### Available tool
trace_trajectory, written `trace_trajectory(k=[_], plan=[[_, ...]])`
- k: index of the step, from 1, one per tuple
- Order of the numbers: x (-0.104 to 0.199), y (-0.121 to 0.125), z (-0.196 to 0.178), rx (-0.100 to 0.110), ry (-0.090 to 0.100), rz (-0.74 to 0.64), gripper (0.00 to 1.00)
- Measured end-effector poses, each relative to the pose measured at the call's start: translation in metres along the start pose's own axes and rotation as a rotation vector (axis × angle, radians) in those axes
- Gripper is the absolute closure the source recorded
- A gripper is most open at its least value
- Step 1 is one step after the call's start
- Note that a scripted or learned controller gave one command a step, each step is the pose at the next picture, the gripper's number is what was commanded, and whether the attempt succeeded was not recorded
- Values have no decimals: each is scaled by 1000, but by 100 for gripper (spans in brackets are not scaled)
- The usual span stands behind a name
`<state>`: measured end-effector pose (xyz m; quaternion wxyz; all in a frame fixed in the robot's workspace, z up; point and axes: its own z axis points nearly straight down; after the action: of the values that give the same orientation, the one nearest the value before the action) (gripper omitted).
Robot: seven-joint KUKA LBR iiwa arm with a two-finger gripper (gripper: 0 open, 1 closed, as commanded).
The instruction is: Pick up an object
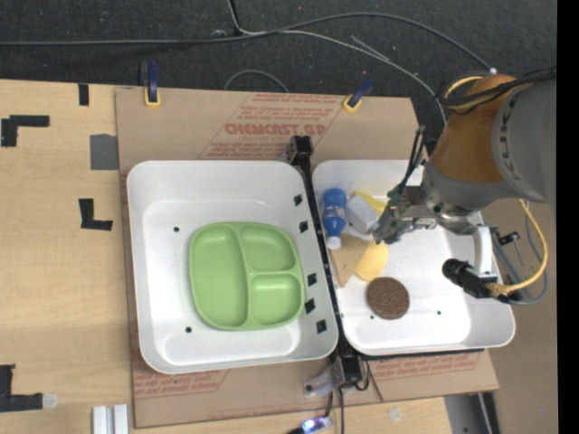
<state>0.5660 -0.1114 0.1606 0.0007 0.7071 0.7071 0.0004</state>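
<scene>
On the left of the bench (54, 269) sits the left bin (149, 242), and in its middle lies a green divided plate (244, 274) with three compartments, its long compartment toward the bin's left wall and the two smaller ones toward the divider. A row of black clips (312, 269) runs along the seam where the two bins meet. Under both bins lies a brown cardboard sheet (262, 120) with red print, clamped at its far edge by two blue-and-yellow clamps (149, 84). The right bin (488, 333) holds the things I could take. Hard against its left wall, near the far corner, is a blue and white bottle-like object (334, 211), lying along the wall. Just to its right is a small grey block (364, 212), with a bit of yellow (369, 197) showing behind it. Nearer the middle of the bin lies a pale yellow piece (372, 261), tilted, and just beside it toward the near edge is a round brown disc (388, 297), flat on the bin floor. My gripper (387, 229) hangs over the far-middle part of the right bin, its tip just above the pale yellow piece and beside the grey block. I cannot tell how it is set, and I see nothing clearly held in it. My arm (507, 143), grey with its orange band, reaches in over the right bin's far right corner.
</scene>
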Motion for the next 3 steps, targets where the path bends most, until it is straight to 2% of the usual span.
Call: trace_trajectory(k=[1,3], plan=[[0,1,-52,0,0,-1,100],[112,26,-48,3,1,-5,100]])
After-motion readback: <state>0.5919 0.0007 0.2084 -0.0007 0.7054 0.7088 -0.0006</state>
